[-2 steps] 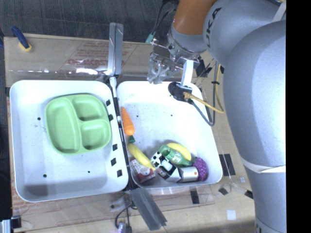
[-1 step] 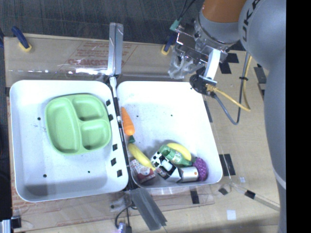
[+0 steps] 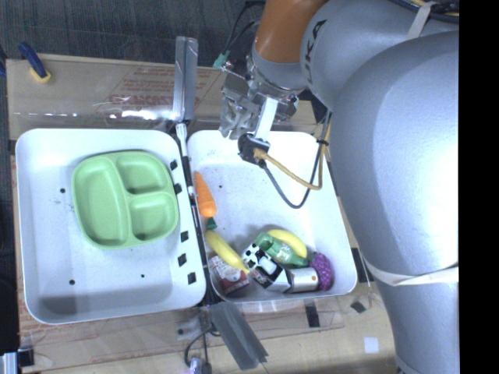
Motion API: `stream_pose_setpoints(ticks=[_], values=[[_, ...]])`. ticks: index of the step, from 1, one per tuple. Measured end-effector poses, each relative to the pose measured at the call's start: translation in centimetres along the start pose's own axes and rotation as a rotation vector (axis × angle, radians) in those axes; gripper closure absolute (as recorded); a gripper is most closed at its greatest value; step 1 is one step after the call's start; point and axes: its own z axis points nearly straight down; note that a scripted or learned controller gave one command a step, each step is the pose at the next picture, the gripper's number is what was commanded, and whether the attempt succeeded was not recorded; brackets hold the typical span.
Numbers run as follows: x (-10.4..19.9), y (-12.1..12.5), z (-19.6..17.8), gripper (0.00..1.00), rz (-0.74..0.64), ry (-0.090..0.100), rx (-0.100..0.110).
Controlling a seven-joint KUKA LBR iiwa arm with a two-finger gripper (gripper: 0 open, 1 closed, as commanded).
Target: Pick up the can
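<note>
A small silver can lies on its side in the near right corner of the right bin. It is wedged among other items, between a black-and-white object and a purple bunch of grapes. My gripper hangs over the far left corner of the same bin, well away from the can, with nothing seen in it. The grey arm with its orange band reaches in from the upper right.
The right bin also holds a carrot, a banana, a second yellow fruit, a green item and a reddish packet. A green divided plate sits in the left bin. A yellow cable loops below the wrist.
</note>
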Motion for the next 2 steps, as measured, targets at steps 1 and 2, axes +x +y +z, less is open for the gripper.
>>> stream_pose_setpoints(ticks=[1,2], values=[[0.0,-0.1,-0.4,1.0,-0.006,-0.006,0.011],[-0.8,0.5,-9.0,1.0,-0.056,0.002,-0.005]])
